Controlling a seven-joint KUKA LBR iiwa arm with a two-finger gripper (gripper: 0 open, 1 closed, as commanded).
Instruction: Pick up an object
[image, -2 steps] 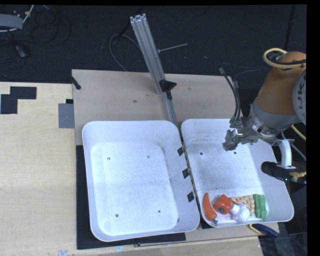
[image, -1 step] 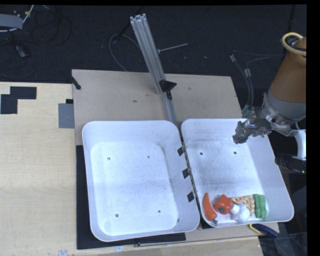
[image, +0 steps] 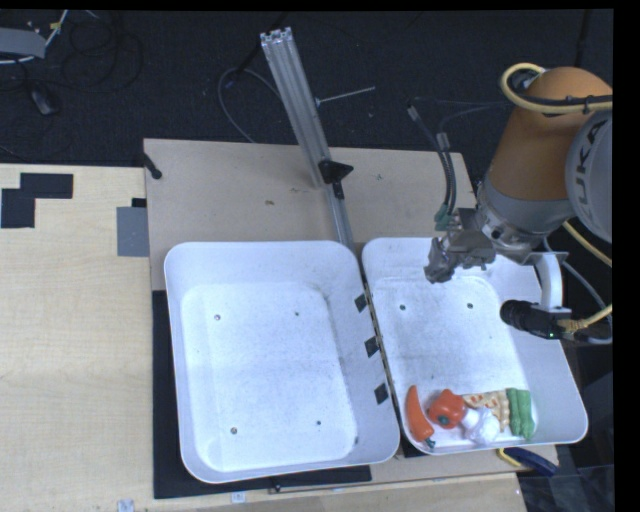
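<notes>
A slanted aluminium rail (image: 305, 120) and loose black cables (image: 95, 45) lie behind the wooden bench (image: 70, 300).
</notes>
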